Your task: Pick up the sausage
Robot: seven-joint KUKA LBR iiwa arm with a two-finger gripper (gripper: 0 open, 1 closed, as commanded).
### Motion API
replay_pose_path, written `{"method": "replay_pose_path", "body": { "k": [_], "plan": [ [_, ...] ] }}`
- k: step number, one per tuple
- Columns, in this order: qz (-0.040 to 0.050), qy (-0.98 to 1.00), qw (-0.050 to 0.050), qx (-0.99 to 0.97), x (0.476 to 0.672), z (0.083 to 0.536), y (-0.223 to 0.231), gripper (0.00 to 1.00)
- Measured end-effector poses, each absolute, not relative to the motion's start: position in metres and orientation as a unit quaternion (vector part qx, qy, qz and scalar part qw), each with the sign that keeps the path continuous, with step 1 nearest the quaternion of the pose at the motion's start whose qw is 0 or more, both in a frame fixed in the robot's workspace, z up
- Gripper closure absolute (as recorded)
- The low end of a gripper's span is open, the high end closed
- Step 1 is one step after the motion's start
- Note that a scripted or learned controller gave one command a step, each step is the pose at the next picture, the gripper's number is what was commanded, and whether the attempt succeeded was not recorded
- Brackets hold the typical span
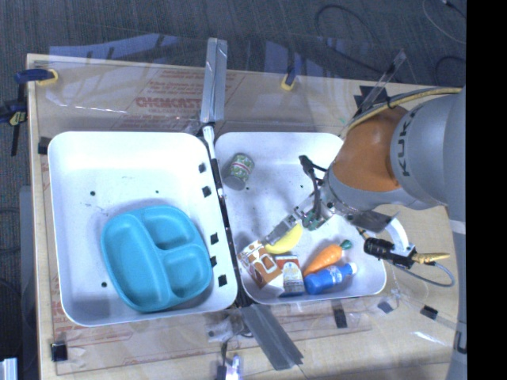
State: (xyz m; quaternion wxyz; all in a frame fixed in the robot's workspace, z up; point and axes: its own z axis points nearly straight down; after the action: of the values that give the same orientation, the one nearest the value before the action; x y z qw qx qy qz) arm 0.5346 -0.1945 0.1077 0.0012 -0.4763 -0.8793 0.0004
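Note:
My gripper reaches down and to the left into the right bin, its tip just above a yellow banana. Beside the banana lies an orange carrot, with a blue bottle in front of it. A brown, orange and white box sits at the bin's front left. The brownish piece at its left end could be the sausage, but I cannot tell. The arm's orange band hangs over the bin's right side and hides what lies under it.
A small green-labelled can lies at the back left of the right bin. A small white bottle stands between the box and the blue bottle. The left bin holds a blue compartment tray. A black cable connector juts out by the right rim.

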Motion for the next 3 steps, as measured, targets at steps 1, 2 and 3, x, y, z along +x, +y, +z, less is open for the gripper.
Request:
{"method": "replay_pose_path", "body": {
  "k": [1, 2, 3],
  "plan": [
    [0.0005, -0.865, 0.001, -0.501, 0.564, 0.09, -0.177, 0.0],
    [0.0003, -0.72, 0.0, -0.694, 0.604, 0.091, -0.21, 0.0],
    [0.0004, -0.715, 0.0, -0.7, 0.648, 0.166, -0.208, 0.0]
  ]
}}
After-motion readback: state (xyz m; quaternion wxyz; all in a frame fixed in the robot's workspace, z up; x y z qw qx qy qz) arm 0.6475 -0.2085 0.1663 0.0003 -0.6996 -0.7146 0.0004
